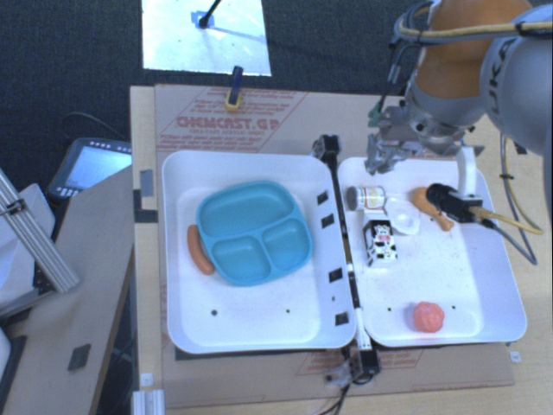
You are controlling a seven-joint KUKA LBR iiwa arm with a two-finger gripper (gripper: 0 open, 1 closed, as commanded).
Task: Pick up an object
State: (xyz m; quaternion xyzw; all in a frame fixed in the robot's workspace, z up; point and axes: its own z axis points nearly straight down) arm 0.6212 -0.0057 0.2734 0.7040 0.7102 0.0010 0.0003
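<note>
Gripper [380, 160]: we cannot tell its state | small jar [369, 198]: lies in the right bin [492, 318], far-left part, just near of our gripper | long axis: left-right | we must descend slightly nearer.

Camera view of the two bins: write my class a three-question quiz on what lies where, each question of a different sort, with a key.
1. True or false: the blue divided plate lies in the left bin.
2. Which lies nearest the bottom edge of the right bin? A. small jar B. pink ball C. black-and-white box
3. Fill in: the orange sausage lies on the plate's ____ side in the view.

Key: 1 true; 2 B; 3 left.
</note>
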